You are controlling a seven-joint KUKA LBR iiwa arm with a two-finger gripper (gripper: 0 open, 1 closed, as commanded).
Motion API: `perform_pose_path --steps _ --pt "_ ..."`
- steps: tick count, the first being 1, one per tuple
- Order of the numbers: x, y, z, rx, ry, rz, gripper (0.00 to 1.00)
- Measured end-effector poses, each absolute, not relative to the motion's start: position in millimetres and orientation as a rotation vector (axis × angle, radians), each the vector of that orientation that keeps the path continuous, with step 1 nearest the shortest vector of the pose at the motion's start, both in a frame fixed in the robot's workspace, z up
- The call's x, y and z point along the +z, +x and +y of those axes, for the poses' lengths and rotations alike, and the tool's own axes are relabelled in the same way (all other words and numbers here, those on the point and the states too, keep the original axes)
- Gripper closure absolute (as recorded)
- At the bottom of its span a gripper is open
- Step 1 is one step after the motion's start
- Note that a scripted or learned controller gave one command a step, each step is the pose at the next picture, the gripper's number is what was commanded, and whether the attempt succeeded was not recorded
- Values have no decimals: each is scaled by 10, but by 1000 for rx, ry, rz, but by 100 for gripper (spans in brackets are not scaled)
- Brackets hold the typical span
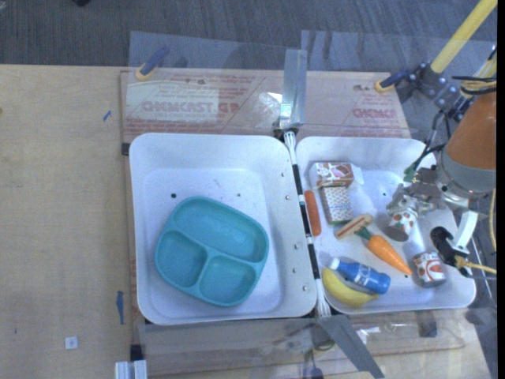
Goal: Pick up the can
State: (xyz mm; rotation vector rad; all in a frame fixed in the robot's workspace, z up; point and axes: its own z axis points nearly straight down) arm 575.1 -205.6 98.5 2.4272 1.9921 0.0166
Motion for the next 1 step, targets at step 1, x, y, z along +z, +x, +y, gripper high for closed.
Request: perform_pose_path --steps 1 --pt "2050 5681 -1503 -1 2613 1744 100"
